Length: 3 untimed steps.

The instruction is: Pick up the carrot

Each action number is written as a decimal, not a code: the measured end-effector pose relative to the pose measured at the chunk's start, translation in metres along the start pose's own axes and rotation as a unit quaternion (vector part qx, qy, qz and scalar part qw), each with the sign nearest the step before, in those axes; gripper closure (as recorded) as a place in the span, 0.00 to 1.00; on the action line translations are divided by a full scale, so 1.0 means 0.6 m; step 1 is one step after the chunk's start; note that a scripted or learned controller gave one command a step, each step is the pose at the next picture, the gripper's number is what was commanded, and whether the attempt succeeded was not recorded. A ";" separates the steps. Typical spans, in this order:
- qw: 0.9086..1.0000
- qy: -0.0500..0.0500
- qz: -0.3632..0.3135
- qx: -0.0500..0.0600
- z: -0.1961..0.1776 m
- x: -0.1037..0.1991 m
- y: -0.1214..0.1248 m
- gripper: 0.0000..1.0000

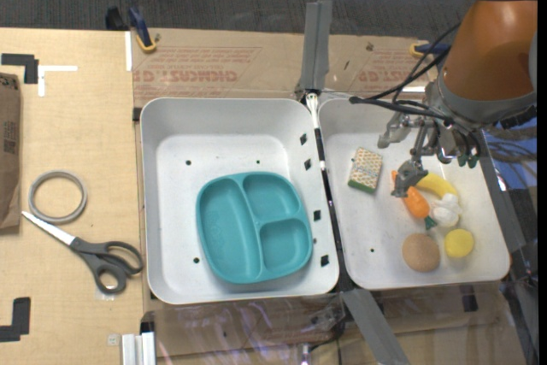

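A cardboard-topped bench (214,68) bears two white bins. The left bin (162,150) holds a teal tray (255,226) near its front edge. The right bin (342,209) holds a waffle (365,169), banana (438,185), garlic (444,208), lemon (459,243) and a tan ball (420,253) by its front edge. The carrot (416,203) lies mid-bin, just beside the banana. The gripper (408,180) hangs above the carrot's top end; whether it grips, I cannot tell.

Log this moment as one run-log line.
stage: reaching | tool: above carrot, right bin | carrot: lying in bin, not lifted | neighbours: banana, sponge
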<state>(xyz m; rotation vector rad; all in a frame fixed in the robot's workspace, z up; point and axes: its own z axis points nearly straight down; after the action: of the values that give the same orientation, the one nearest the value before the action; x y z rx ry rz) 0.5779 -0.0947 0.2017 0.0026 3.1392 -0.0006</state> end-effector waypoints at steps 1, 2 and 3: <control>1.000 -0.006 -0.012 0.001 0.171 -0.009 -0.055 0.00; 1.000 -0.014 -0.013 0.003 0.150 -0.016 -0.055 1.00; 1.000 0.000 0.029 0.000 0.015 0.007 0.067 1.00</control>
<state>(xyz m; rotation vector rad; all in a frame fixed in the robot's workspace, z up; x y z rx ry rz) 0.5738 -0.0543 0.1928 0.0945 3.1373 0.0010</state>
